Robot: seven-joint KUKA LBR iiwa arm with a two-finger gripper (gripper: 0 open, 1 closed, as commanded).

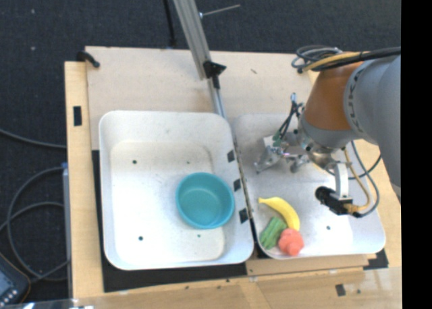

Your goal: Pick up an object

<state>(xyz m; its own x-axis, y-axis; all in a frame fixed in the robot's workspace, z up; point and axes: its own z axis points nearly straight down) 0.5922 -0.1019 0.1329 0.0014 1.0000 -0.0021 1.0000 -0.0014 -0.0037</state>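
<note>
Gripper (273, 156) sits over the right bin (364, 233); its grip state cannot be determined. Banana (282, 210), green object (271, 232) and red object (291, 241) lie at that bin's near-left corner

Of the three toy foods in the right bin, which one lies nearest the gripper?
The yellow banana. It lies above the green vegetable and the red fruit, on the side toward the gripper, which is over the bin's upper part.
</note>
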